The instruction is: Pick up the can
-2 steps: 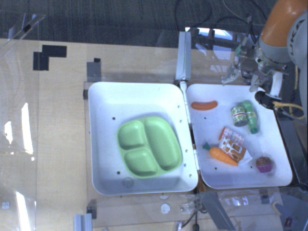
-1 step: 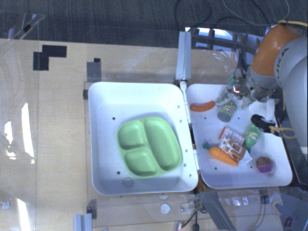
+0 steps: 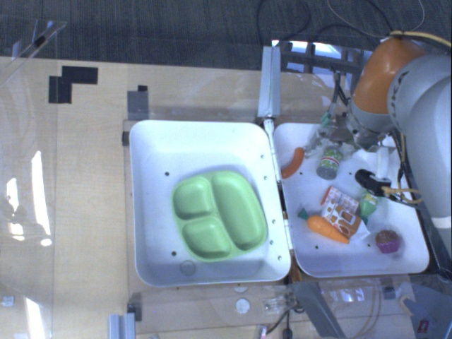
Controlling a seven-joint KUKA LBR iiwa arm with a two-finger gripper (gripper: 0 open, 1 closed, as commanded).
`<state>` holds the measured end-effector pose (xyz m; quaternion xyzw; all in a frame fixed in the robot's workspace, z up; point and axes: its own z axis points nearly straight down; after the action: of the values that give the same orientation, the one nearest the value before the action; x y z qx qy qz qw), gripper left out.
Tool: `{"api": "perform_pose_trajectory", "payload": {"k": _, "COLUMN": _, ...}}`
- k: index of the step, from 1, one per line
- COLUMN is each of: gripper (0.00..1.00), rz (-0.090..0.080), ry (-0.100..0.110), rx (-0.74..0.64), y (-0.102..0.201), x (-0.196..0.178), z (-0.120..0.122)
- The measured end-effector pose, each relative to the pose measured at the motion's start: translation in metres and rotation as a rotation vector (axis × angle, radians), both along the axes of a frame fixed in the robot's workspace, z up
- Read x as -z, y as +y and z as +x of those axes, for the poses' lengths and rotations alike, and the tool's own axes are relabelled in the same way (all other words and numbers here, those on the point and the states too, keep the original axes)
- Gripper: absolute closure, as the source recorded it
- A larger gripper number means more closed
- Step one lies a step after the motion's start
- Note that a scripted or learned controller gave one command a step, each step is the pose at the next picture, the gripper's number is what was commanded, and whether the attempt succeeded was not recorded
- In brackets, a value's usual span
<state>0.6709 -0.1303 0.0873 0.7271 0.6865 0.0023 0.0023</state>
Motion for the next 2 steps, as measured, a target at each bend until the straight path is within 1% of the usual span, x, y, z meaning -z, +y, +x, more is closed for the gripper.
{"api": "perform_pose_trajectory", "payload": {"k": 1, "gripper": 1.0, "rz": -0.002, "ry": -0.008, "rx": -0.005, "y": 0.001, "x": -0.013, "z": 0.003}}
{"api": "perform_pose_trajectory", "payload": {"k": 2, "gripper": 1.0, "rz": -0.001, "ry": -0.005, "rx": -0.113, "y": 0.047, "x": -0.123, "z": 0.0}}
